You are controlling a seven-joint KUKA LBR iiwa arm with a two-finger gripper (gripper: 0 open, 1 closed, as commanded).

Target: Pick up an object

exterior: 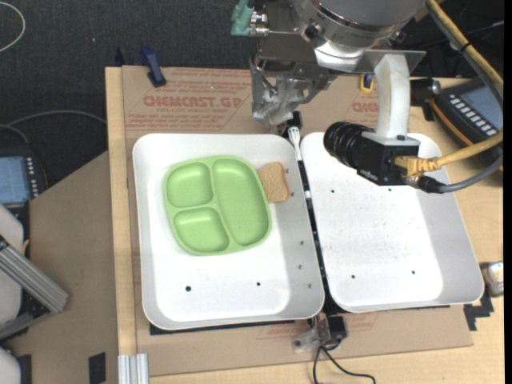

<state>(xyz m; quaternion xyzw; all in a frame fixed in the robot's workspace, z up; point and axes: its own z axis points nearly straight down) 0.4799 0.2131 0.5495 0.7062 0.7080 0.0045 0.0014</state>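
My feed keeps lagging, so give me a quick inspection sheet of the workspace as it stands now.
Surface: two white bins side by side, left bin and right bin, on a cardboard sheet.
Job's things: green divided plate in the left bin; tan cracker touching its right edge.
Clutter: blue clip on the cardboard's far edge.
Pincer: pincer above the far edge between the bins; finger state unclear.
Cables: yellow cable to a black camera over the right bin.
Surroundings: dark carpet.
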